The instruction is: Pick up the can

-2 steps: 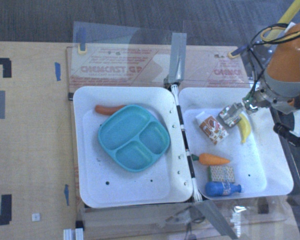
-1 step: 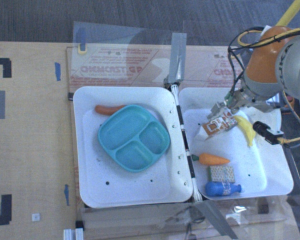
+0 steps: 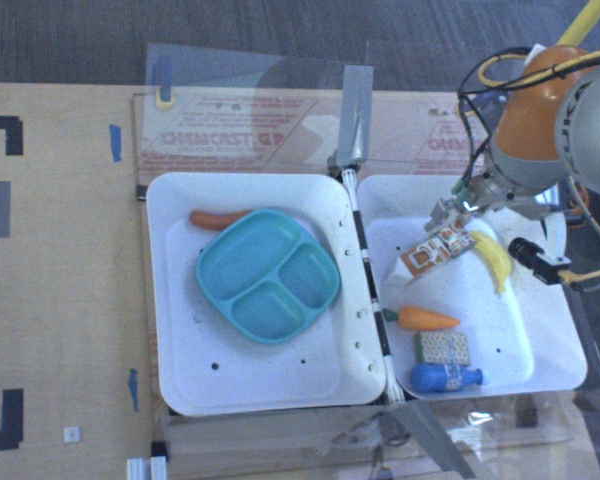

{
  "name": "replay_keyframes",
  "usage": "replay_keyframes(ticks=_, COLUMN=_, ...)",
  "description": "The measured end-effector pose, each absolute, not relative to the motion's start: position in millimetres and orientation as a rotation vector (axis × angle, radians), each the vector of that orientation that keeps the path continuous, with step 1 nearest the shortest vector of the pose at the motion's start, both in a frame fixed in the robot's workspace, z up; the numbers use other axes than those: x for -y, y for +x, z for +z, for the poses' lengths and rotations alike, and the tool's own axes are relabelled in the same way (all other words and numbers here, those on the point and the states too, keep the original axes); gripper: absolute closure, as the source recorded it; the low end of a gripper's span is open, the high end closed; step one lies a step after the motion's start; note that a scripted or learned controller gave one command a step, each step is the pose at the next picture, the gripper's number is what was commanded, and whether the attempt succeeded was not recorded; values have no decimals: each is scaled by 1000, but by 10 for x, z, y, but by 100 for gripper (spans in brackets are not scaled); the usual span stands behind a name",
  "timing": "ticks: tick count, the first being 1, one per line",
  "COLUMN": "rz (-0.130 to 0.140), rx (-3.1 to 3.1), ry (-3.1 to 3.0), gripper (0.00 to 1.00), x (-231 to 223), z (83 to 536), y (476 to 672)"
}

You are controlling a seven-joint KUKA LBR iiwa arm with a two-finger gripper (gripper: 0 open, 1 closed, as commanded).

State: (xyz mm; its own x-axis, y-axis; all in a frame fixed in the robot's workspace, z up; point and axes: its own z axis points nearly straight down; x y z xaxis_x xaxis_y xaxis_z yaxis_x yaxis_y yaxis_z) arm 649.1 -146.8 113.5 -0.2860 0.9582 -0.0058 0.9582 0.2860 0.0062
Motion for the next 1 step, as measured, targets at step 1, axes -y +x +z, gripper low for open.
replay_keyframes(ticks=1, rz=2, rx=-2320, ry=2112, gripper=100, x=1283, z=2219, y=6545)
